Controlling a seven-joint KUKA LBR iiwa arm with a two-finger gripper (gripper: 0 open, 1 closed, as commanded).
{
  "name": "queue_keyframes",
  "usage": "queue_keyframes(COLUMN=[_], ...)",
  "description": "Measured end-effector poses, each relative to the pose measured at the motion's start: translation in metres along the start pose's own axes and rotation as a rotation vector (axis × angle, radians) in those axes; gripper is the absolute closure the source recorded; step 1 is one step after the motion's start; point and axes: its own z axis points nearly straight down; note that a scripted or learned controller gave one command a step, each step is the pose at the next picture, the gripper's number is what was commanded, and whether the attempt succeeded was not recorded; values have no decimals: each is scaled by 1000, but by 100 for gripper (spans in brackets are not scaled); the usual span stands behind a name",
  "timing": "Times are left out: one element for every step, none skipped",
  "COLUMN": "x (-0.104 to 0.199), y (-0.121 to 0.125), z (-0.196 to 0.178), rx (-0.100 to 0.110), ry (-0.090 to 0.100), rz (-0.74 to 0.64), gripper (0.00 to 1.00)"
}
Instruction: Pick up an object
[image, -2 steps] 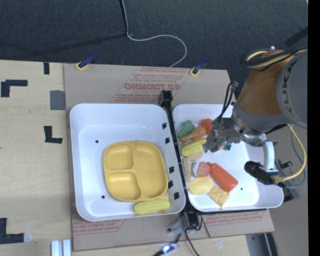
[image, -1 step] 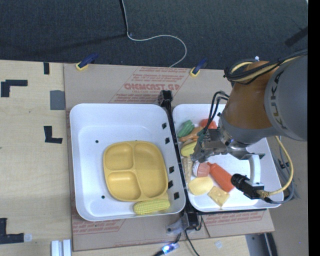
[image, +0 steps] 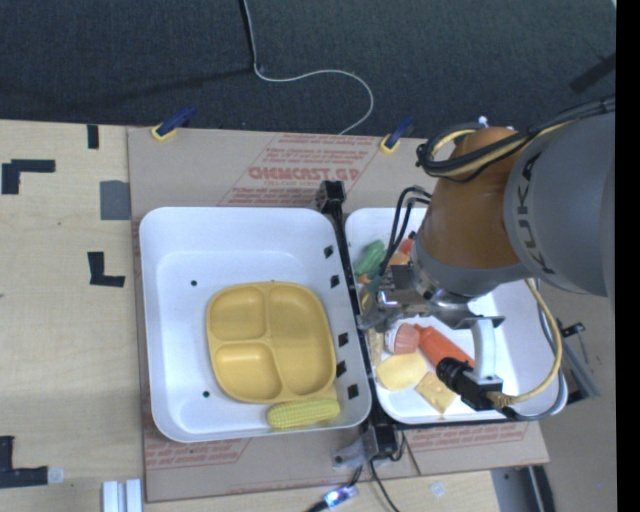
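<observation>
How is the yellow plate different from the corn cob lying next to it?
The plate is wide, flat and split into three compartments; the corn cob is small, long and bumpy. The plate sits mid-bin, while the corn cob lies along the left bin's near wall. Both are yellow and share that bin.

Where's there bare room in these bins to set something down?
Left bin: bare floor shows between its left wall and the yellow divided plate, and along the top above the plate. The corn cob crowds the plate's lower edge. Right bin: crowded; the arm hangs over a pile of toy food.
</observation>
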Motion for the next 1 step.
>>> queue_keyframes(x=[-13], y=[4], z=[9], rx=[1], ry=[-2], rz=[5], gripper=[100])
